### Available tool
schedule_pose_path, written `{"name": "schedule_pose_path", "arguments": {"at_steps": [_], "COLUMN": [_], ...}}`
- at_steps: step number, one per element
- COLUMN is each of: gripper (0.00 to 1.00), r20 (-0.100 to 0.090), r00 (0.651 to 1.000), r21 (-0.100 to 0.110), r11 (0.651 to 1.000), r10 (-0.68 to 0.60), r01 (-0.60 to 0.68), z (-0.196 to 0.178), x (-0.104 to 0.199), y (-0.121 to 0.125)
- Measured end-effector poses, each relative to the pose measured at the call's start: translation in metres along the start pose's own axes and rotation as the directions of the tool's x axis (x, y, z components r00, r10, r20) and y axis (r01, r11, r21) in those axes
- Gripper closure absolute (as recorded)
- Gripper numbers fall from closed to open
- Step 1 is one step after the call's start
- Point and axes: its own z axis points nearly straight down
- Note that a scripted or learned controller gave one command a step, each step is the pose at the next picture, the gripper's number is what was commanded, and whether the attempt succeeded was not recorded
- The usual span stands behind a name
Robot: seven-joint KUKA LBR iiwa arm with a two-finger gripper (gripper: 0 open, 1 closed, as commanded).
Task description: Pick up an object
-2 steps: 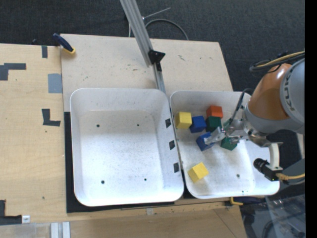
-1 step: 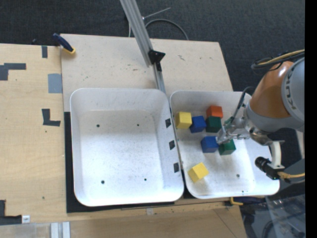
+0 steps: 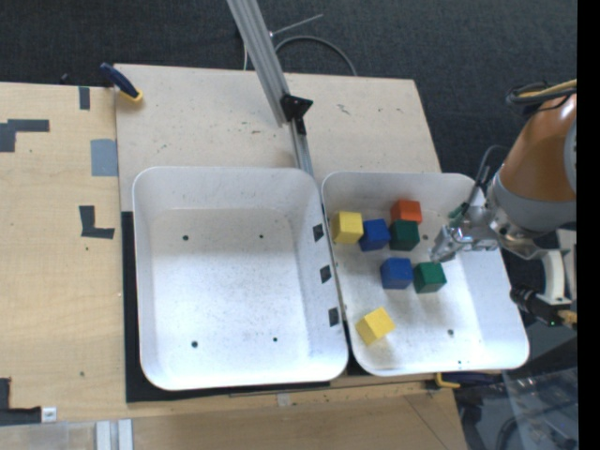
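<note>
I am reaching in from the right, my orange-banded arm bending down toward the left, my gripper hanging low and pointing left, with my wrist angling downward.

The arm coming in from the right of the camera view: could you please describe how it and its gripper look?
The arm is a rounded, bulky body with a broad orange band on top and grey casing below it. A thin yellow cable arcs over the orange part. At its end sits a small metallic silver-grey two-finger gripper with a tiny green spot near its mount. No lettering is legible at this size.
</note>
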Motion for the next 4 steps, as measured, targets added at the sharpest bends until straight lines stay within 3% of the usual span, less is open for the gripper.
{"name": "schedule_pose_path", "arguments": {"at_steps": [2,4], "gripper": [1.00,1.00], "r20": [0.000,-0.002], "r00": [1.000,1.000], "r21": [0.000,0.005], "r11": [1.000,1.000], "r10": [-0.001,-0.006], "r01": [0.001,0.006], "z": [-0.104,-0.082], "x": [0.007,0.106], "y": [-0.002,0.025]}}
